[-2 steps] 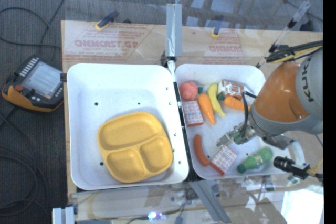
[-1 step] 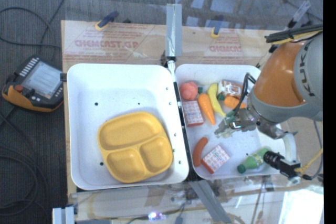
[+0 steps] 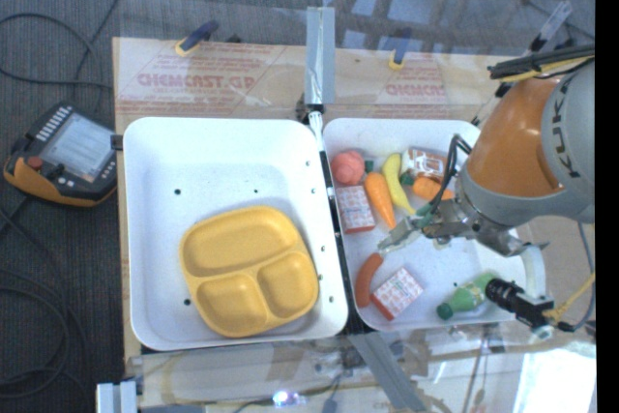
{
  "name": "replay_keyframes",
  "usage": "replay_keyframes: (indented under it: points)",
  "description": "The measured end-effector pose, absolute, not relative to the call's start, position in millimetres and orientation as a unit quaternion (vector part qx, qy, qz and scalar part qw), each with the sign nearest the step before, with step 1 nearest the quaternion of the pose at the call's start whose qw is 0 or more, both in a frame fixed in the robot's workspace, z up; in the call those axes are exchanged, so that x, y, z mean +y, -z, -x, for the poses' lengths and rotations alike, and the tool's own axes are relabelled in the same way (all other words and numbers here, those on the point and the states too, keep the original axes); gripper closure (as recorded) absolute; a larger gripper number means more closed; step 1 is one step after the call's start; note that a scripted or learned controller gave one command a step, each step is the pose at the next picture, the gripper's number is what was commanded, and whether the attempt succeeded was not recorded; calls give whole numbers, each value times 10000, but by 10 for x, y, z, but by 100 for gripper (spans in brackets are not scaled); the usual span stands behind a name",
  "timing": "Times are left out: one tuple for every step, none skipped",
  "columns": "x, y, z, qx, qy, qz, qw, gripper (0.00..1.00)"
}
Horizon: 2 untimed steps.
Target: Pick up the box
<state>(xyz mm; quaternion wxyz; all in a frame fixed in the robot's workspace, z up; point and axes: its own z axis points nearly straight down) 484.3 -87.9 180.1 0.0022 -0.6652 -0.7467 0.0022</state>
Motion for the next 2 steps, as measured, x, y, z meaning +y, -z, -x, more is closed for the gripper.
replay_keyframes:
  points:
    - [-1047,-1013,-4822,-7663,-26,6425,38,0]
    - [-1045,-1013,-4822,-7664,-23,6424,39,0]
